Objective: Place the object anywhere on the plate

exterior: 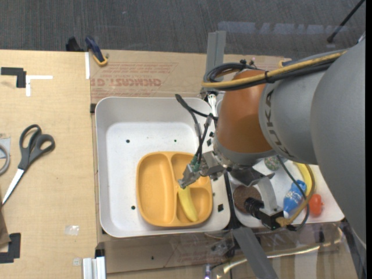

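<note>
Banana (pixel 187 205) lengthwise in plate's (pixel 154 188) right compartment.

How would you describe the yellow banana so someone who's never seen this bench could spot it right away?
Start at the left shallow white bin, the one holding a yellow-orange divided plastic plate. In the plate's lower right compartment lies the yellow banana, just below the tip of the end effector. It is a paler, brighter yellow than the plate, and it is the one loose item lying on the plate.

The grey arm (pixel 302 109) reaches in from the right, its pincer (pixel 187 179) apparently angled downward.
</note>
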{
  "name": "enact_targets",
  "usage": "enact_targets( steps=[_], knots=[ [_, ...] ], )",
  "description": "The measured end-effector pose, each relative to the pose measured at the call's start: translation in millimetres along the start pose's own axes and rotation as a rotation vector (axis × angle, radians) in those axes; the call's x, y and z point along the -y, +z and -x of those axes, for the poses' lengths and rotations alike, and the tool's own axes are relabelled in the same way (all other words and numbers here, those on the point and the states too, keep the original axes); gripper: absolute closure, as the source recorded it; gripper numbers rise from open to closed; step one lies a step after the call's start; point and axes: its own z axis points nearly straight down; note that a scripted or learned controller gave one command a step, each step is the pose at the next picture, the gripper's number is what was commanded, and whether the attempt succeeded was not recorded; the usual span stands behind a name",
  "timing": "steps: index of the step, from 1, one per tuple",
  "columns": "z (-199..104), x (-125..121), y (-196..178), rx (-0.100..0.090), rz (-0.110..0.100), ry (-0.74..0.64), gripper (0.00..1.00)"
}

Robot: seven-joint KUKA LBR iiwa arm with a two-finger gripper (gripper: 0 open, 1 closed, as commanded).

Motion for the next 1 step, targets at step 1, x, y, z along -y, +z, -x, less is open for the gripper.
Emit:
enact_targets(
  steps=[1],
  knots=[
    [-36.4, -7.5, -69.6, 0.0, 0.008, -0.321, 0.0]
  ],
)
